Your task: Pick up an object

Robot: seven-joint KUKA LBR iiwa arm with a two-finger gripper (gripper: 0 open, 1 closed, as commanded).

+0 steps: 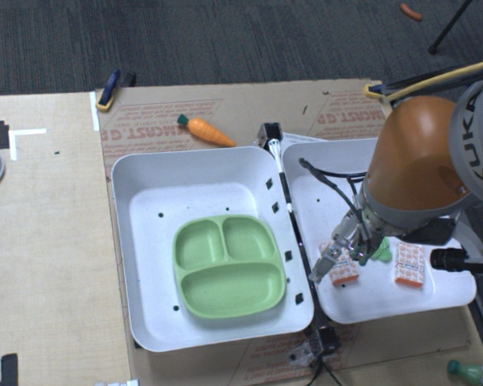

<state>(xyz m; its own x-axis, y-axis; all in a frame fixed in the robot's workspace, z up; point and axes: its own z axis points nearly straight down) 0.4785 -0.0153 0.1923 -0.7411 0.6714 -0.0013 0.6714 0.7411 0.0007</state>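
My gripper (332, 261) hangs low over the front left part of the right bin (348, 304). Directly beside and partly under it lies a small orange-and-white packet (344, 273), though contact between the two cannot be made out. A second orange-and-white packet (409, 265) rests further right in the same bin. A small green item (383, 252) peeks out from under the wrist between the two packets. The arm's orange band (416, 151) hides much of the bin's back.
The left bin (137, 236) holds a green divided plate (228, 266). A toy carrot (207, 131) lies on the cardboard behind the bins. A black cable (327, 182) runs across the right bin. The divider between bins (289, 226) is close to my gripper's left.
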